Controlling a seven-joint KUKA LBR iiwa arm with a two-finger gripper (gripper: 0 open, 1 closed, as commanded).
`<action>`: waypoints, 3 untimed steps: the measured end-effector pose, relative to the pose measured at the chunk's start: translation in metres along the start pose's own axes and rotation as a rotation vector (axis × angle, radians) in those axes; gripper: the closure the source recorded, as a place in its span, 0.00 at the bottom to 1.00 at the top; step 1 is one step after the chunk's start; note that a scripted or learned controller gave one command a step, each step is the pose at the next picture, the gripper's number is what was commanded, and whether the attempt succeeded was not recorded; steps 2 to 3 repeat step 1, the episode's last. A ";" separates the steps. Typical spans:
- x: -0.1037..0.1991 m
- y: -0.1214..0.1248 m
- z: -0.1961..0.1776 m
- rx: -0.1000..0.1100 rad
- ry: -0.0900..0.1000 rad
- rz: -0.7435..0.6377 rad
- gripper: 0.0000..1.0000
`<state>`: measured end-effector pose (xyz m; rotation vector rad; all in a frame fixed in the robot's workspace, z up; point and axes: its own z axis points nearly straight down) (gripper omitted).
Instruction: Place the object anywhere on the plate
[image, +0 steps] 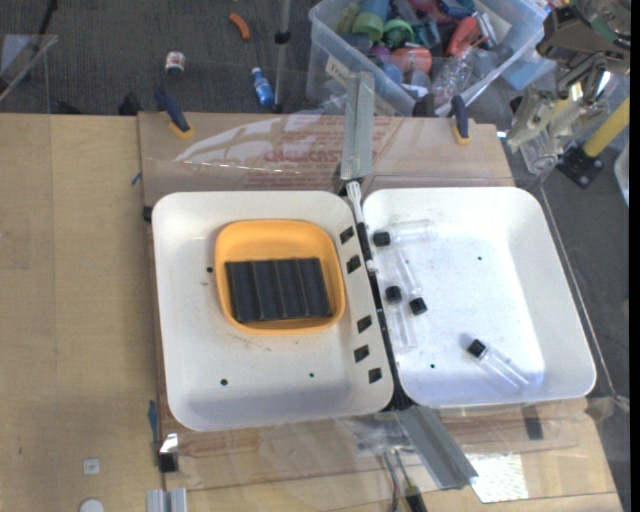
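Camera view. Two white bins are sitting side by side on the wooden surface. The left bin (190, 395) is carrying an orange plate (235, 245) toward its far edge, and a dark ribbed block (278, 290) is lying flat on that plate. The right bin (520, 260) is holding several clear vials with black caps: one vial (405, 234) is lying near its far-left corner, two more (400, 300) are resting along its left edge, and another (495, 362) is lying near its front-right corner. The pincer's state cannot be told. Judged from this layout, the pick step is pending: the next move is calling for descending over one vial, closing across its narrow, rollable body, then carrying it over the divider to the plate.
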<state>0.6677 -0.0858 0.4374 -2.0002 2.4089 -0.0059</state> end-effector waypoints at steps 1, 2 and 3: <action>0.035 -0.006 0.007 -0.001 0.000 -0.353 1.00; 0.035 -0.006 0.007 -0.001 0.000 -0.353 1.00; 0.035 -0.006 0.007 -0.001 0.000 -0.353 1.00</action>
